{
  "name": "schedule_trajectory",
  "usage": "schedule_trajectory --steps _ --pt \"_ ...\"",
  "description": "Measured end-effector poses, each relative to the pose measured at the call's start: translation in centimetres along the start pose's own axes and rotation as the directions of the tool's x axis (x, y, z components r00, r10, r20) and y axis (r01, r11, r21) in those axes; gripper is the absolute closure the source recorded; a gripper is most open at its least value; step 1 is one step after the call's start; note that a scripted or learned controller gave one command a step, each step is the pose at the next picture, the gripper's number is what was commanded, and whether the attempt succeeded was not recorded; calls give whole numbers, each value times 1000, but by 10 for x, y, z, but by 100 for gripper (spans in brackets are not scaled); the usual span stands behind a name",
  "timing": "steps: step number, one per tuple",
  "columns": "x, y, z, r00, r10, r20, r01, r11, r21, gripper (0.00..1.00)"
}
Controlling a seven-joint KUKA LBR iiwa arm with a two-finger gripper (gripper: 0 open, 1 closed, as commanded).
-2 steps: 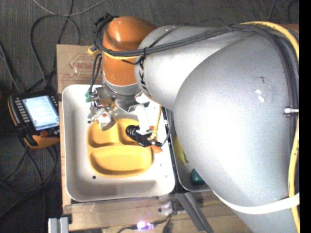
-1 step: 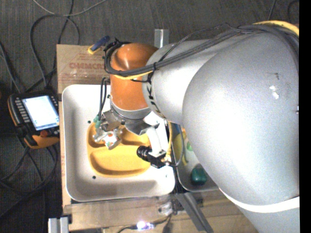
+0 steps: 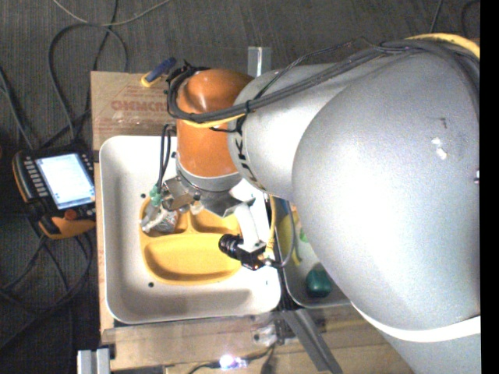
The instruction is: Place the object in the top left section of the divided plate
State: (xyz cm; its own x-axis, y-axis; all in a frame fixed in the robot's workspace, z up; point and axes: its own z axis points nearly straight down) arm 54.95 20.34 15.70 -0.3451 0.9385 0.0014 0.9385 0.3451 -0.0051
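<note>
I had the divided plate [image 3: 187,259], a yellow-orange dish, lying in the left white bin [image 3: 117,209], its upper sections hidden under the arm [image 3: 374,178]. The gripper [image 3: 165,213] sat low over the plate's top left section, and a small grey, crumpled-looking object [image 3: 161,221] lay right there at its tip; I could not tell whether the jaws were clenched or released. The orange wrist band [image 3: 207,131] blocked most of my look. A green thing [image 3: 318,281] lay in the right bin, and a handheld tablet [image 3: 61,179] on the floor left of the tabletop.
</note>
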Motion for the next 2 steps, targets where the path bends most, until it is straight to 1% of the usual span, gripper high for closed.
schedule_trajectory --steps 1,2 --pt "9 -35 39 960 278 -11 -279 960 -31 0" --pt "-17 -78 -37 958 285 3 -285 958 0 0"
